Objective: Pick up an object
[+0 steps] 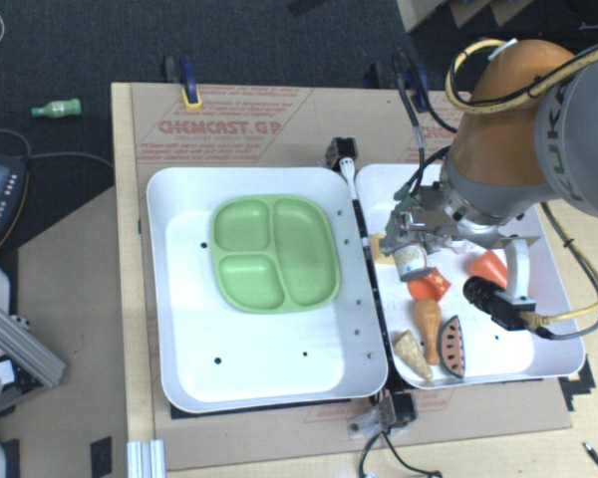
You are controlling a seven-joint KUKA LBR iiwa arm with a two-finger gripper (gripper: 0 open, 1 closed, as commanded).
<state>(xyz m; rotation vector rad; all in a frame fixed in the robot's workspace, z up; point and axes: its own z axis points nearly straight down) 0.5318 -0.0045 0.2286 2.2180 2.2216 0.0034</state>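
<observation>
Whether the jaws (pixel 407 237) are open or closed cannot be told; they hang low over the left part of the right bin (pixel 553 361), just above a small jar (pixel 410 262), likely lined up for a grab. Just below lie an orange block (pixel 430 285), a carrot (pixel 429 320) and a watermelon slice (pixel 450 346), crowded together. In the left bin (pixel 179 297) sits a green divided plate (pixel 276 253), well apart.
</observation>
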